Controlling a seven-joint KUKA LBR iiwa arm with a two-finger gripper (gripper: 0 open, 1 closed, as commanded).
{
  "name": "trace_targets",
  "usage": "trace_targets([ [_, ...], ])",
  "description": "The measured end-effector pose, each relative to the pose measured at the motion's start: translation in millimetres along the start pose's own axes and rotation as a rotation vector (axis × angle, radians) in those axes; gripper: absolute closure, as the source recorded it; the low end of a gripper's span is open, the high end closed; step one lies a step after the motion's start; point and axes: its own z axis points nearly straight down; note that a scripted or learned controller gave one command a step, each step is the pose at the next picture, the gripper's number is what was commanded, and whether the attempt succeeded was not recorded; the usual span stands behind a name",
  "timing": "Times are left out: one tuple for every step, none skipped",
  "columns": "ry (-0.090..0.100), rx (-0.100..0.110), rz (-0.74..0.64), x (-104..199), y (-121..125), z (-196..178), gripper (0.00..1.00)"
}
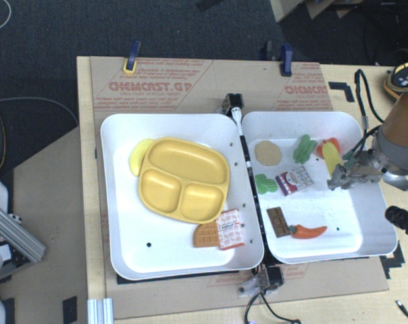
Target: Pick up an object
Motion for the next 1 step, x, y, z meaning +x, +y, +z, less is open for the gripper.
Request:
trace_targets([
  [0.0, -0.002, 0.0, -0.8, 2.8, -43.0, 1.0],
])
